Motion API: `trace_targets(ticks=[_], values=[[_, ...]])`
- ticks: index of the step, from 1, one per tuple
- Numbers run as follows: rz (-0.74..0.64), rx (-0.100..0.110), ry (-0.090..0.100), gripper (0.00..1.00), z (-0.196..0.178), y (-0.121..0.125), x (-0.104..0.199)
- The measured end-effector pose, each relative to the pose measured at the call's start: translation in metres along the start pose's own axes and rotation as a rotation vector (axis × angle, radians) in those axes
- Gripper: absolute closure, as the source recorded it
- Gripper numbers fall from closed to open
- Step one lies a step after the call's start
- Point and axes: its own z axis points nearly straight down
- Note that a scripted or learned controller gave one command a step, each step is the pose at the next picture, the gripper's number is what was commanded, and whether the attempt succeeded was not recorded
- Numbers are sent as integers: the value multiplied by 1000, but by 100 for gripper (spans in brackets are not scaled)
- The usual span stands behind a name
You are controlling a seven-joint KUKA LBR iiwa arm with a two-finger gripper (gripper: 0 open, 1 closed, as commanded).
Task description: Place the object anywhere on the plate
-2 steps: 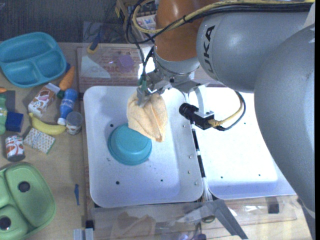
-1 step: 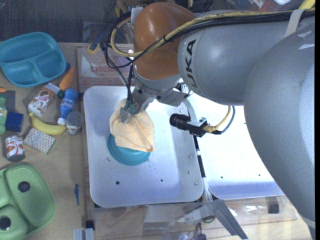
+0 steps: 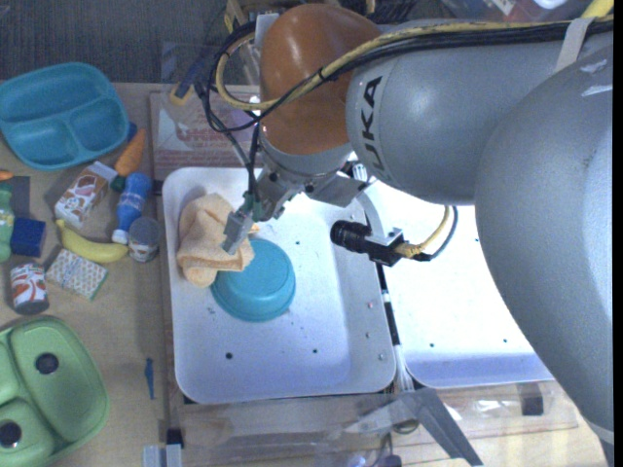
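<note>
Cloth (image 3: 201, 238), yellow-tan and crumpled, lies in the left white bin (image 3: 292, 358) directly under and around the gripper (image 3: 237, 232), spreading mostly to the tool's left and up toward the bin's far-left corner. The gripper comes down at a slant onto the cloth's right part; whether its tips are apart, together or pinching fabric cannot be told, since they merge with the folds.

Just below and right of the gripper sits a blue plate (image 3: 258, 282), round and bowl-like, touching the cloth's lower edge, with the cloth overlapping its upper-left rim slightly. Most of the cloth rests on the bin floor rather than on the plate.

Right of the gripper, the grey arm (image 3: 438, 95) with its orange band (image 3: 302, 61) sweeps across the second white bin (image 3: 467, 329), and a black fitting with a yellow cable (image 3: 375, 241) hangs near the divide between bins.

Well left of the gripper, outside the bins on the bench (image 3: 127, 358), lie a banana (image 3: 90, 246), a blue bottle (image 3: 129, 207), a small can (image 3: 144, 238), a teal divided tray (image 3: 63, 115) and a green tray (image 3: 44, 392).
</note>
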Motion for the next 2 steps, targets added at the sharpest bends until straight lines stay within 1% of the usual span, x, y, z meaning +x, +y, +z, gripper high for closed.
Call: trace_targets(ticks=[1, 2], values=[[219, -5, 2, 0, 95, 9, -5], [379, -95, -37, 0, 104, -15, 17]])
